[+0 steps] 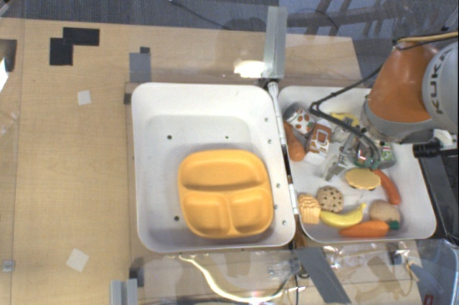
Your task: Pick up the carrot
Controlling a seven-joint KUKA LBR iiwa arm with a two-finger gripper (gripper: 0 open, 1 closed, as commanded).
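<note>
Fingers (pixel 334 169) hang apart and empty over the right bin's (pixel 429 219) middle — approach step, I judge — next shifting toward the carrot (pixel 366 229) by its front edge.

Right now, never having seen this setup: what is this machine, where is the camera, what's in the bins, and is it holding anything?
One camera sits above the bench and looks down at a slant. The grey and orange machine at the right is a robot arm, reaching in over the right bin. Its gripper hangs low over the middle of that bin; I cannot make out anything held in it. The left bin holds a yellow divided tray. The right bin holds toy food: a carrot along the near edge, a banana, a cookie, a small box and other pieces. The carrot lies apart from the gripper, not yet picked up.
</note>
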